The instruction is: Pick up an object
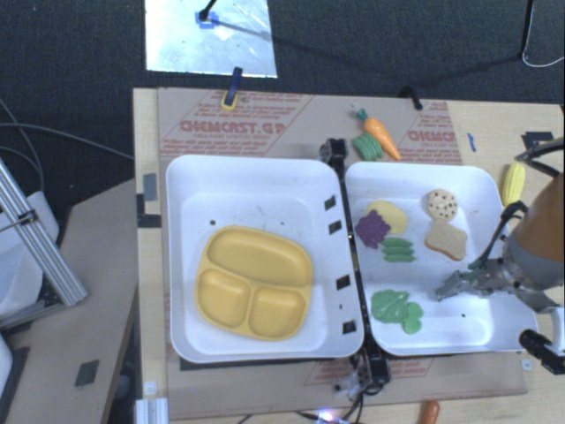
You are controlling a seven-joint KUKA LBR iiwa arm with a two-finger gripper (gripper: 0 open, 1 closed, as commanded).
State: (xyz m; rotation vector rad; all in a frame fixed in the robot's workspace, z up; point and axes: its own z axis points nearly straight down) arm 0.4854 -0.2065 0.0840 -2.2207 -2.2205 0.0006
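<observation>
Gripper (444, 289): hovering over the right bin (481, 180); grip state: cannot tell
Lettuce (395, 310): looking light, rigid plastic; gripping across its narrow middle is seeming best

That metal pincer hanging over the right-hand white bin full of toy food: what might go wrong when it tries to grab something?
Two risks, as guesses. The pincer sits above bare bin floor between the green leafy toy and the tan bread-slice toy, so closing here may catch nothing. Also, the purple grape toy, yellow rounded toy and green bean-pod toy lie crowded together; reaching there could nudge neighbours or grab two.
</observation>
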